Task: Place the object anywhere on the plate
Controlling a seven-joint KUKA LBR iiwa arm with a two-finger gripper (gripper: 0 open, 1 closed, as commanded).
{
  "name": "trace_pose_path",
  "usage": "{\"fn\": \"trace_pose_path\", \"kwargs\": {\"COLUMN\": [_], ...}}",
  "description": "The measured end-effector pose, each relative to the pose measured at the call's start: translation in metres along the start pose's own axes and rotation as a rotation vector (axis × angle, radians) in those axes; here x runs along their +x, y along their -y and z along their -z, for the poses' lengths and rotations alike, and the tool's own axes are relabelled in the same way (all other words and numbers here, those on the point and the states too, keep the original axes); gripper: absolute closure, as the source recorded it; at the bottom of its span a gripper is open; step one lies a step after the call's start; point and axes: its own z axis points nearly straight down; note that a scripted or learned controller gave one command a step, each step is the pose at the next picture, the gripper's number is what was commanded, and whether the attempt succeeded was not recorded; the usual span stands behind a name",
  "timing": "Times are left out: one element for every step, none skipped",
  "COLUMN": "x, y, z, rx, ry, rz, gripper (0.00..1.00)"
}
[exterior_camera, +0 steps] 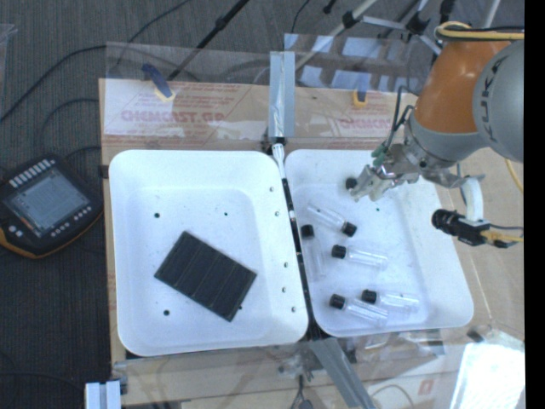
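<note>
A dark rectangular plate (205, 275) lies flat in the left bin (136, 177), toward its front. Several clear vials with black caps lie scattered in the right bin (443, 262); one vial (330, 221) is near the divider, another vial (359, 256) is at the middle, and two more (375, 305) lie side by side near the front. My gripper (373, 182) hangs low over the back of the right bin, under the orange band. A small black-capped piece (351, 182) sits just left of it. Whether it is touching the gripper I cannot tell.
A metal divider post (282, 100) rises at the back between the bins. A black cable connector (451, 222) hangs off the arm over the right bin's right side. A teach pendant (43, 203) lies on the floor at left.
</note>
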Motion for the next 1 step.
{"fn": "trace_pose_path", "kwargs": {"x": [0.0501], "y": [-0.0588], "z": [0.0296], "rx": [-0.001], "ry": [0.004], "rz": [0.247], "gripper": [1.0]}}
